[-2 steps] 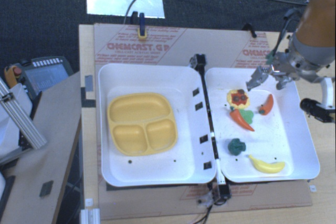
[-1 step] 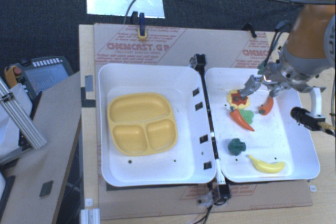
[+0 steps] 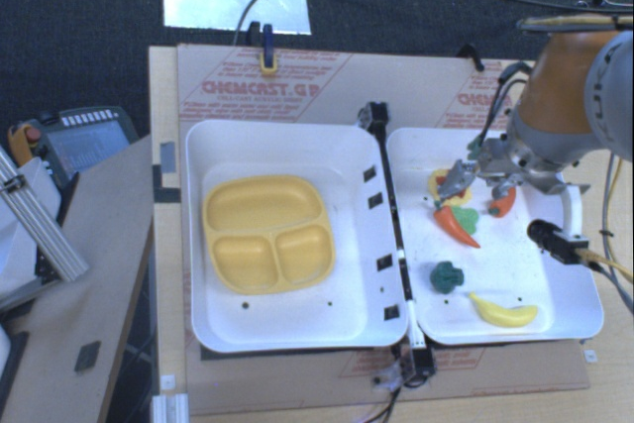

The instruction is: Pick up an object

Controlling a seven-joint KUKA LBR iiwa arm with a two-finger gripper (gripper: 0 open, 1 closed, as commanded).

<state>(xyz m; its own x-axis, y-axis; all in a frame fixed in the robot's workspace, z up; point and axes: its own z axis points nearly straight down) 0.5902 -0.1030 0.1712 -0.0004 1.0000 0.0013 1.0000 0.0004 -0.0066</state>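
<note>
I'm reaching in from the right w/ my hand hanging low over the right bin, near its upper left part. My fingers are standing apart, nothing btwn them. The carrot is lying just below my hand, orange w/ a green top, next to a yellow piece that's partly hidden under my fingers; can't tell what it is. A small red-orange piece is sitting just right of the hand. Further down the bin, the broccoli and the banana are lying near the front edge. The left bin is holding a yellow divided tray.
</note>
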